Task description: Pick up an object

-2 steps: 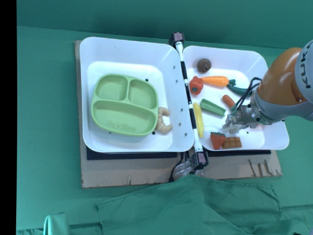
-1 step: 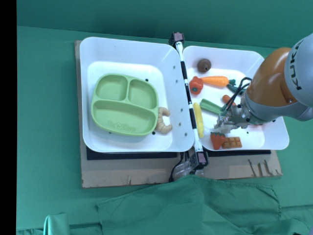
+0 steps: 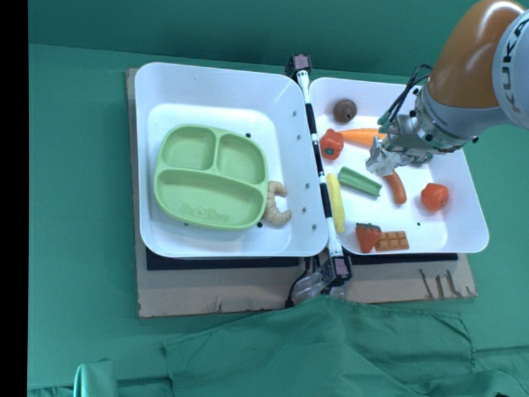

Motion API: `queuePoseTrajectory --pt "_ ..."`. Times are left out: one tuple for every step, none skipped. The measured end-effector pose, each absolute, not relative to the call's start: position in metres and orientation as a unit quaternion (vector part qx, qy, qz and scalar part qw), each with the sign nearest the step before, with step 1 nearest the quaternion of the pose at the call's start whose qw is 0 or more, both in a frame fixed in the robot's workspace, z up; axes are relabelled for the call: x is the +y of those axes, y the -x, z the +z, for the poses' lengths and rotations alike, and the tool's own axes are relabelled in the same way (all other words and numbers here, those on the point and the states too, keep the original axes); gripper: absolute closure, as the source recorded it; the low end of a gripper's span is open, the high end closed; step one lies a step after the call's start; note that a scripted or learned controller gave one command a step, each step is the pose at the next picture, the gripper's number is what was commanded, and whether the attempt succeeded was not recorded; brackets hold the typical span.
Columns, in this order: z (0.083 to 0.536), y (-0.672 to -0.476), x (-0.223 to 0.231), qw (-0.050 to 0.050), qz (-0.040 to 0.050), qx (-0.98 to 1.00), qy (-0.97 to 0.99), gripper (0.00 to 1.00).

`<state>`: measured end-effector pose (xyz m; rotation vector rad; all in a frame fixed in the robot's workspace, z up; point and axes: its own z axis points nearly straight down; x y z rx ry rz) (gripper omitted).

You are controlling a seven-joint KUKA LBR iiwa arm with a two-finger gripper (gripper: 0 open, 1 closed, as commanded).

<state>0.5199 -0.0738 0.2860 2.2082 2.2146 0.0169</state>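
The jaws [image 3: 378,162] are hanging low in the right bin [image 3: 463,222], and I cannot tell how far they are standing open or whether anything is sitting between them. Just at their 5 o'clock a sausage [image 3: 396,188] is lying, at 7 o'clock a green cucumber stick [image 3: 359,181], at 10 o'clock a carrot [image 3: 359,136] and past it a red pepper [image 3: 331,144]; a tomato [image 3: 434,196] is resting toward 4 o'clock. Further out, the left bin [image 3: 165,98] at 9 o'clock is carrying a green divided plate [image 3: 212,176] with a croissant [image 3: 277,204] touching its right rim.
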Motion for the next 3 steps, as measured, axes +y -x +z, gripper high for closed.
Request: queuePoseTrajectory --pt "0.204 -0.488 -0.103 -0.002 -0.0022 0.704 -0.710 1.00" --pt "0.185 -0.471 -0.095 0.009 0.0053 0.705 -0.709 1.00" --pt "0.185 -0.472 -0.096 0.008 0.0056 0.706 -0.708 1.00"
